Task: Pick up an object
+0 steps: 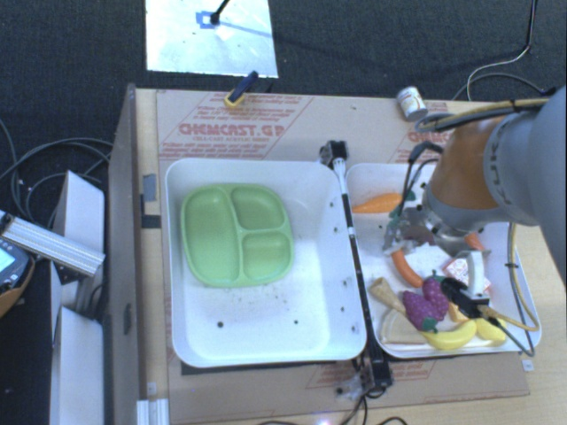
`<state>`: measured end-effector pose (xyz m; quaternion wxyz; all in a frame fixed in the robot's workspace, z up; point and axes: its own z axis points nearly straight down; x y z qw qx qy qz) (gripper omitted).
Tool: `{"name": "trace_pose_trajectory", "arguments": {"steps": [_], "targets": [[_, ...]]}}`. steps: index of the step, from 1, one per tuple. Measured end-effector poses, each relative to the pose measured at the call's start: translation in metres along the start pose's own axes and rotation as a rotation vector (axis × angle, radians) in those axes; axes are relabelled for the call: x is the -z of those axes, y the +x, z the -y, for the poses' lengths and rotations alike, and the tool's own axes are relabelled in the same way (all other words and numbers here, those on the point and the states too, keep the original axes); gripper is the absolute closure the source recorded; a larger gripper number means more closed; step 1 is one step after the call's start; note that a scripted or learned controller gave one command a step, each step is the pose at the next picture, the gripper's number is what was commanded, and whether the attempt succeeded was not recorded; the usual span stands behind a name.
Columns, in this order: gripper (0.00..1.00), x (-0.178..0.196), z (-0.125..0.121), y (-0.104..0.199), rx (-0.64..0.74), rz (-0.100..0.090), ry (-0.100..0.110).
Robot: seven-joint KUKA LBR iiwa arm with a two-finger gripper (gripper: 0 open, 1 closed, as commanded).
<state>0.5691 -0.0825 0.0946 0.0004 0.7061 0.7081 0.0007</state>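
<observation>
My gripper (400, 235) reaches down into the right bin (364, 177), low over its middle. Just below it lies a small orange-red sausage-shaped toy (408, 269). An orange carrot (377, 204) lies at the far side of the bin, left of the wrist. Nearer the front are purple grapes (426, 303), a yellow banana (455, 334), a tan cone-shaped piece (384, 291) and a white and red piece (466, 267). The arm's wrist hides the bin floor under it. Nothing can be seen lifted off the floor.
The left bin (266, 326) holds a green divided plate (236, 234). A black rail (351, 237) runs between the two bins. Cables (505, 312) trail over the right bin's front right corner. A small metal can (410, 103) stands on the cardboard behind the bins.
</observation>
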Motion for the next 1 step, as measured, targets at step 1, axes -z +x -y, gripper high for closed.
{"name": "trace_pose_trajectory", "arguments": {"steps": [1], "targets": [[1.0, 0.0908, 0.0112, 0.0559, 0.001, -0.001, -0.003]]}}
